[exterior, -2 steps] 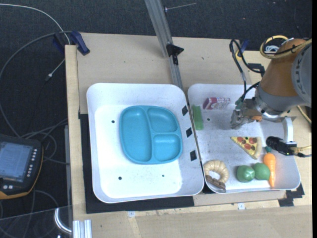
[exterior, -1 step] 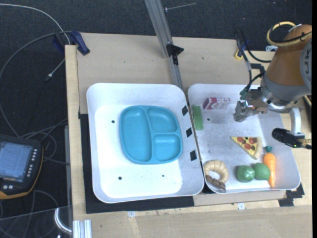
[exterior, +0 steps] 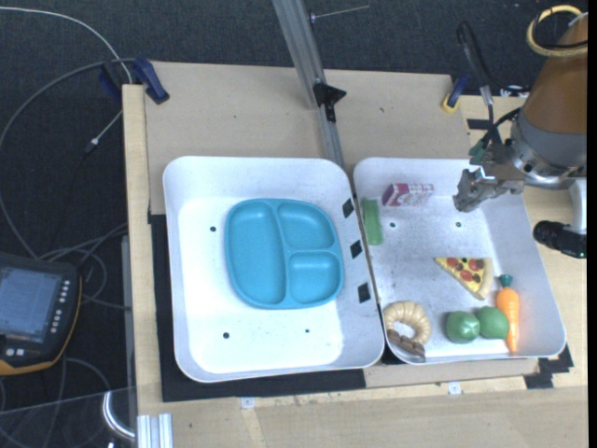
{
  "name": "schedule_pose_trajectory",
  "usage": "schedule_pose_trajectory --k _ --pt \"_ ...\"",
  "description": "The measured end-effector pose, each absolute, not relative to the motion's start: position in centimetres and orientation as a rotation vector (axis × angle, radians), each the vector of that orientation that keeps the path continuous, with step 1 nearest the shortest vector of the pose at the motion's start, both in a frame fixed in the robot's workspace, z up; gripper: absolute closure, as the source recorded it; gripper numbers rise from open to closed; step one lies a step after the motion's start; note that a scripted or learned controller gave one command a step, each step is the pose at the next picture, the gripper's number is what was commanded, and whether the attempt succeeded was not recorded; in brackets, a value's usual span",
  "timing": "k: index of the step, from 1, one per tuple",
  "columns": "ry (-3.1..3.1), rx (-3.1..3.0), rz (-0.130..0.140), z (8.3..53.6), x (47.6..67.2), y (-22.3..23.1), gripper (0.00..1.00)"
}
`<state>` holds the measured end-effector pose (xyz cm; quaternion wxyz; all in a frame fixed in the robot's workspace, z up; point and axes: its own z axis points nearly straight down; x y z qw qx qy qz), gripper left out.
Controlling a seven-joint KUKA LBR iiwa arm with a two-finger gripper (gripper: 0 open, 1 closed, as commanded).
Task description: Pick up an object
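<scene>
While the end effector (exterior: 469, 197) hangs over the far part of the right bin (exterior: 536, 278), whether it is clenched or released cannot be told, and nothing shows in its grasp. Just beside it lies a pink carton (exterior: 409, 193). Nearer the front sit a pizza slice (exterior: 465, 273), carrot (exterior: 508, 314), two green items (exterior: 476, 325) and a bagel (exterior: 407, 324). A blue divided plate (exterior: 283, 252) rests in the left bin (exterior: 187, 250). Judging by this, picking has yet to happen.

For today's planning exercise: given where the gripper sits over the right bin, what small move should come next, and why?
Probably shift the gripper toward the pink box and lower it: that box lies closest and apart from the other toys in the right bin.
</scene>
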<state>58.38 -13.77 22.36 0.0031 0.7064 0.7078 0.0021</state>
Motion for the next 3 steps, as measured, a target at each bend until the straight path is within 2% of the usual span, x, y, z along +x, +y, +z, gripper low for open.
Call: schedule_pose_trajectory --k 1,2,3 --pt "2.22 2.217 0.004 24.1 58.5 -13.7 1.0" --pt "2.23 2.218 0.0 23.0 58.3 -8.1 1.0" --pt "2.227 2.216 0.003 24.1 58.4 -2.9 1.0"
